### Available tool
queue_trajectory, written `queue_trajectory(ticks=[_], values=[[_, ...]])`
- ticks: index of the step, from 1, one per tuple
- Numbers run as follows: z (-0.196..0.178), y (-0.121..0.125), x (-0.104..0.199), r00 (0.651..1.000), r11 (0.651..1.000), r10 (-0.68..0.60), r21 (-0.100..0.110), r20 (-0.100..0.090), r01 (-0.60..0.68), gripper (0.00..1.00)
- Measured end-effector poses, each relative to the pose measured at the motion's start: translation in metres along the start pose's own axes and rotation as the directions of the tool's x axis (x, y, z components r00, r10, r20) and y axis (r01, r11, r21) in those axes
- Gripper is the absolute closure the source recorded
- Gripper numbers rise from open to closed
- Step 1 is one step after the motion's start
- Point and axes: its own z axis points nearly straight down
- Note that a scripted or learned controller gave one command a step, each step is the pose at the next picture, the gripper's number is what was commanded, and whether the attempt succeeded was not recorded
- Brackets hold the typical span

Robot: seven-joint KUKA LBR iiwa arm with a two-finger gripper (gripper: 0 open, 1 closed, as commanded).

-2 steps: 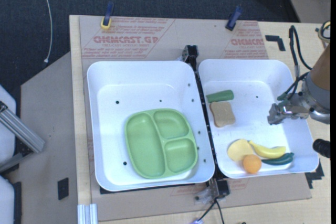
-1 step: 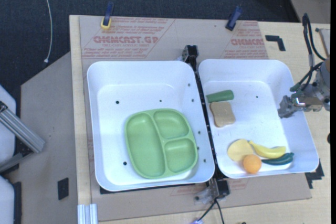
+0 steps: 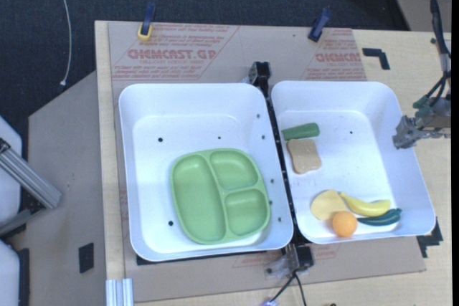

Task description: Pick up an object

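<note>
Whether the jaws are spread or pressed together cannot be told on the gripper [image 3: 410, 131], which hangs at the right bin's [image 3: 373, 100] right rim holding nothing visible, well apart from the orange [image 3: 345, 224] and banana [image 3: 367, 206], while the board [image 3: 172, 52] reads CHEMCAST

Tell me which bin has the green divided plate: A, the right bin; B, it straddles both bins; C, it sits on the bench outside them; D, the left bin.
D: the plate lies flat inside the left bin, while the right bin holds the small food items.
</note>
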Motion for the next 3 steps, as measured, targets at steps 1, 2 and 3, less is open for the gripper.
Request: queue_trajectory(ticks=[1,2,3], values=[[0.004,0.013,0.042,1.000,1.000,-0.003,0.006,-0.003,0.003,1.00],[0.015,0.026,0.103,1.000,1.000,-0.005,0.011,-0.006,0.005,1.00],[0.022,0.047,0.151,1.000,1.000,-0.004,0.006,-0.004,0.004,1.00]])
